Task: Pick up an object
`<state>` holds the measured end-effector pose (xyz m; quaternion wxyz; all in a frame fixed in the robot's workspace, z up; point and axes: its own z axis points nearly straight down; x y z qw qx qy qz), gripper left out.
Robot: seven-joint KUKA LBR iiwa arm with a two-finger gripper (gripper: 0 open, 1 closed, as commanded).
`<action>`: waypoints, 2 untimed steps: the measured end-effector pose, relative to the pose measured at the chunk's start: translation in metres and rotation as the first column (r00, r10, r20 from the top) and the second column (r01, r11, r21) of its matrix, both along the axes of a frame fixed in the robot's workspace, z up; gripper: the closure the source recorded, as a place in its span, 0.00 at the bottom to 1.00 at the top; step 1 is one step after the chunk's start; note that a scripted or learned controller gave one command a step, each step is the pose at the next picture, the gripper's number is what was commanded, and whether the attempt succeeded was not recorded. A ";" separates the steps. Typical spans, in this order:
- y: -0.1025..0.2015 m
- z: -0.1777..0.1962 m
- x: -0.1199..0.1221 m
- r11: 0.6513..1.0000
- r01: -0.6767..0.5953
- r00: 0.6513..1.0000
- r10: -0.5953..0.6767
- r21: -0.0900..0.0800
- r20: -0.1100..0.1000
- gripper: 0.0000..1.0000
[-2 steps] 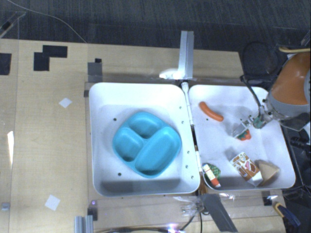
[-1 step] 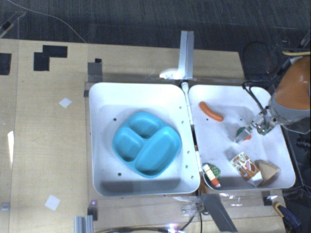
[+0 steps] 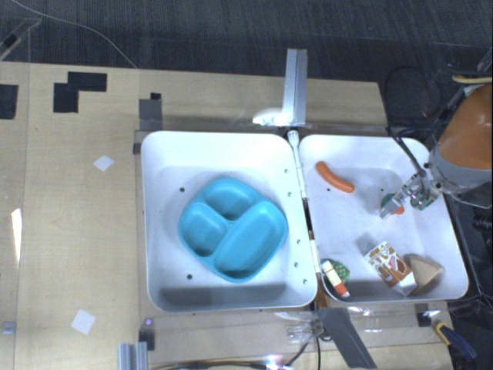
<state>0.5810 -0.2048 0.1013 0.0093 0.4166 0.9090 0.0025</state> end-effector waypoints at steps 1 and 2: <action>0.000 -0.014 0.027 0.996 0.085 0.996 -0.085 0.002 -0.009 1.00; 0.081 0.097 -0.005 0.957 0.289 0.957 -0.289 0.005 -0.012 1.00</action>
